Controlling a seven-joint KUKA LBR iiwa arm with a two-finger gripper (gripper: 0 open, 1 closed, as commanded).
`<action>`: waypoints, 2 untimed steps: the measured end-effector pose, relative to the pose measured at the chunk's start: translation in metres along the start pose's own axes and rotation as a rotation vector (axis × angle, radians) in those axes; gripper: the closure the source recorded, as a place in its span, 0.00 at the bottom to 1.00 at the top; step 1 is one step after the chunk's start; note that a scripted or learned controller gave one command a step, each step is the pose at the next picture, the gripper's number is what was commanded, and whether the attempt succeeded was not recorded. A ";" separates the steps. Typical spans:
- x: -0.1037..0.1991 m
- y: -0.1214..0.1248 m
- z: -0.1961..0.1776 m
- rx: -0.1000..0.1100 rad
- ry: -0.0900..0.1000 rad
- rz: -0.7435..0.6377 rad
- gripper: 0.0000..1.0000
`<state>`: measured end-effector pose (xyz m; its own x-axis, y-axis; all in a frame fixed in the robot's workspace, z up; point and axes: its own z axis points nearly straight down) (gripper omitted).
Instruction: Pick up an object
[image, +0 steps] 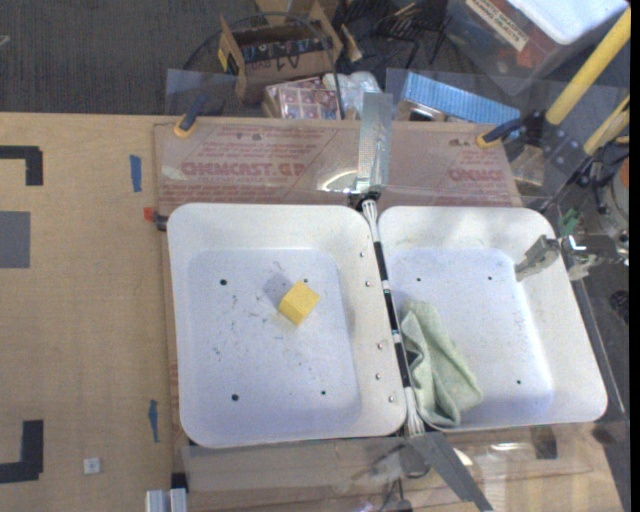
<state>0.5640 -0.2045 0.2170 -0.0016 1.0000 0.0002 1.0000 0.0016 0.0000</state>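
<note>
1. 2 shallow white bins sit side by side on the bench: the left bin (200, 240) and the right bin (560, 400), their inner rims touching along a narrow seam.
2. 1 yellow block (298, 303) lies on the floor of the left bin, a little above its middle and turned so its corners point up and down the view. It stands apart from every wall.
3. 1 pale green cloth (437, 366) lies crumpled in the right bin, bunched against the left wall near the seam and running down towards the lower rim.
4. The gripper (544, 254) shows as a grey piece at the upper right of the right bin, over the sloping wall, well apart from the cloth and far from the block. It is too small and blurred to tell whether it is apart or together, and nothing can be seen held in it.
5. A clear plastic sheet (330, 165) with red lettering lies on the bench behind both bins.
</note>
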 end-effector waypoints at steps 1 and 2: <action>0.000 0.001 -0.011 -0.004 -0.002 -0.001 1.00; -0.003 -0.046 -0.086 -0.005 -0.004 -0.362 1.00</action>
<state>0.5178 -0.2078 0.3027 -0.3555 0.9347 -0.0048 0.9347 0.3555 0.0046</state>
